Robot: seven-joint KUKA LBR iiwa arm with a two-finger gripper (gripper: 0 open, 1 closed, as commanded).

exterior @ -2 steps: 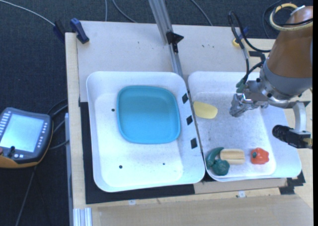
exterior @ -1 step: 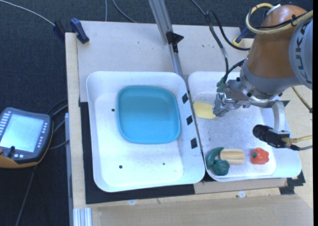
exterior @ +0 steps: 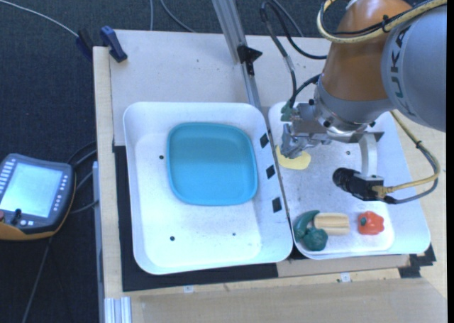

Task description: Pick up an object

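The table [exterior: 184, 59] fills mid-frame, carrying two white bins. The left bin [exterior: 142, 243] holds a turquoise plate [exterior: 211, 163]. The grey-and-orange arm [exterior: 376, 52] comes in from the upper right over the right bin [exterior: 408, 222]. Its claw [exterior: 292, 145] sits low, right at a pale yellow piece [exterior: 298, 162] — whether it is open or grips anything, I cannot tell. Along the lower edge lie a green vegetable [exterior: 310, 231], a tan block [exterior: 332, 223] and a red tomato [exterior: 369, 223] — well apart from the claw.

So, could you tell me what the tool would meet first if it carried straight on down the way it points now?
Most likely the pale yellow piece lying on the right bin's floor directly beneath the tool, though the gap between them is hard to judge from this slanted view.
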